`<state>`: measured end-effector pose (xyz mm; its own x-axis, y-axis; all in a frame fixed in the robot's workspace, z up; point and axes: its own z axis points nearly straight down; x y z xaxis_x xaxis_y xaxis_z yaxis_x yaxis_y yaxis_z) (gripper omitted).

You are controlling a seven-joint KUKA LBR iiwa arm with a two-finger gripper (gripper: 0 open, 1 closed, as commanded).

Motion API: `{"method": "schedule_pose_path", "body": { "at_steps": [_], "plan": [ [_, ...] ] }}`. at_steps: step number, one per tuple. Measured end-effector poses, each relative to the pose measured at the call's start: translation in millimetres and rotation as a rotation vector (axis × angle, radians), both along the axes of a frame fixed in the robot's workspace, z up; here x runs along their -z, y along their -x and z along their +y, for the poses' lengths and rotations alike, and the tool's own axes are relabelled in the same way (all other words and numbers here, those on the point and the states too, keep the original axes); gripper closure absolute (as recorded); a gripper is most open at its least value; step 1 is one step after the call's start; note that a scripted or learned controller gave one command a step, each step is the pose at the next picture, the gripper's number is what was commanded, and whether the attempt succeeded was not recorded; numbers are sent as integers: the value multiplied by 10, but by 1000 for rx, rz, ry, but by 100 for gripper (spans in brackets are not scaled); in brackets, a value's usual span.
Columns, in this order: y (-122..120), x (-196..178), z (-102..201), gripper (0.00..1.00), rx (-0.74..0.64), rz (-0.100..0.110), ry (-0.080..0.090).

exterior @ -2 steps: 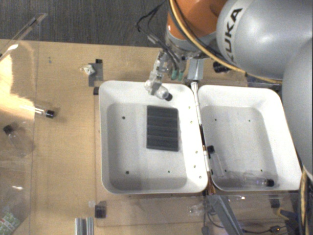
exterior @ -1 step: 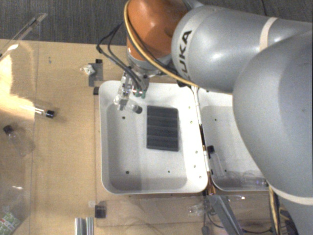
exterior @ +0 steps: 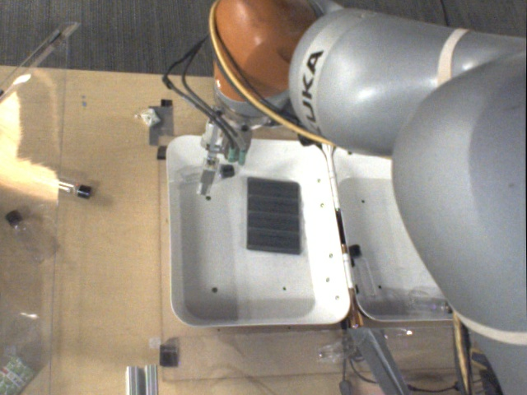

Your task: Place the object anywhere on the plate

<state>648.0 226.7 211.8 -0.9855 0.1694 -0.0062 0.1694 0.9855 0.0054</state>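
Though apart, plate (exterior: 274,215) near hand (exterior: 207,181)

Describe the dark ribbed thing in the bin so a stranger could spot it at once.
Find the left white bin, the one below the gripper. On its floor, right of the middle, lies a flat dark grey rectangle. Its ridged surface sets it apart from the smooth white floor around it.

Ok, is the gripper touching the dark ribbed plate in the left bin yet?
Apart. In the camera view the gripper hangs left of the dark plate, with bare white bin floor between them.
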Motion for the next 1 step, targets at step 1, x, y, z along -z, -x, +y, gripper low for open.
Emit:
{"method": "schedule_pose_path", "body": {
  "at_steps": [1],
  "plan": [
    [517, 635, 97, 0, 357, 3, -2]
  ]
}}
